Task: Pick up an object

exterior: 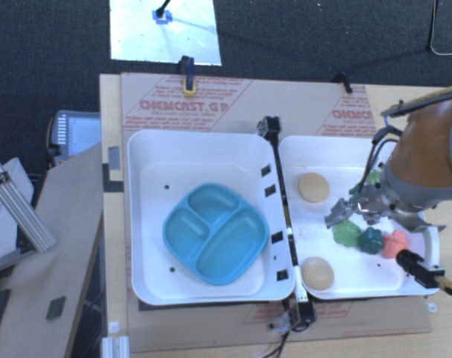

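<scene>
Nothing is picked yet as far as I see: my gripper (350,213), fingers spread and holding nothing, hangs low in the right bin (327,150), just beside the green piece (347,233).

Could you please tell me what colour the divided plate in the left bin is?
Light blue; the divided plate shows clearly in the camera view.

The grey arm (427,151) reached in from the right edge of the camera view, its orange band broad above the wrist and dark cables looping along its near side. Its wrist was bent downward and leftward, carrying the gripper (344,215) low. The metal fingers (336,216) pointed toward the view's left.
</scene>
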Action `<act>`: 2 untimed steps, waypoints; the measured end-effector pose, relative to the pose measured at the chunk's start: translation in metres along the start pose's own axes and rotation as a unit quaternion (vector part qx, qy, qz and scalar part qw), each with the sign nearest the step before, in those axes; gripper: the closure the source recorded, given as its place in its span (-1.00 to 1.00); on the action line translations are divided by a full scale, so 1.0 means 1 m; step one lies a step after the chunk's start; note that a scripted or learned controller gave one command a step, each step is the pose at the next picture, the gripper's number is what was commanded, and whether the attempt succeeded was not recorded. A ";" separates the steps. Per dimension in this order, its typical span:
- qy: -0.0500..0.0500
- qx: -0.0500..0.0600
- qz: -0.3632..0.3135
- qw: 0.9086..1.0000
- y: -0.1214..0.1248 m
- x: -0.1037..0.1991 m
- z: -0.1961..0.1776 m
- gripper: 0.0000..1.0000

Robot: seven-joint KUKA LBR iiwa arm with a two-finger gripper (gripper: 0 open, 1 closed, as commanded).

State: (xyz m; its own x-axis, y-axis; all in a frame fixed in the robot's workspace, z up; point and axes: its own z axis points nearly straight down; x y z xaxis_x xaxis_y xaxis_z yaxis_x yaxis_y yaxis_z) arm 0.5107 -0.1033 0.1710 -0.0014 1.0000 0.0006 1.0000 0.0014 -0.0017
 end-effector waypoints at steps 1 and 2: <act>0.000 0.001 0.000 1.000 0.000 -0.005 0.043 -1.00; 0.000 -0.001 0.000 1.000 0.000 -0.005 0.088 -1.00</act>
State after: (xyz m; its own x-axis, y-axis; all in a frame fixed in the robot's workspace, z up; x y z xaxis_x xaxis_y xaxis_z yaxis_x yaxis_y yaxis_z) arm 0.5110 -0.1080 0.0827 -0.0013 1.0000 -0.0002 1.0000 0.0013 0.0004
